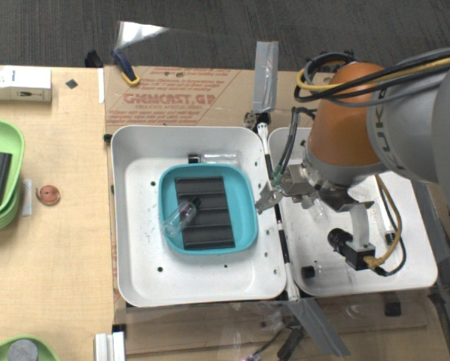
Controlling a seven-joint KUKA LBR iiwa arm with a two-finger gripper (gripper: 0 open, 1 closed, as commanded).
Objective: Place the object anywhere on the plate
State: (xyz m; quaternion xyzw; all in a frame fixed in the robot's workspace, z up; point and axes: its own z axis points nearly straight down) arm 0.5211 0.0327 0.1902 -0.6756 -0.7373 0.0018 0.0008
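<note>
Apparently bare fingers (274, 195) over the rim between bins (274, 224).

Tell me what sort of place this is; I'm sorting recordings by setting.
Probably a robotics lab bench: an industrial arm reaches over two white bins, one holding a teal plate, on a wooden table with cardboard underneath.

Dark grey carpet floor (210, 13) along top. Pale wood tabletop (59, 277) at left. Brown printed cardboard sheet (180, 96) under white bins. Even, soft light.
</note>
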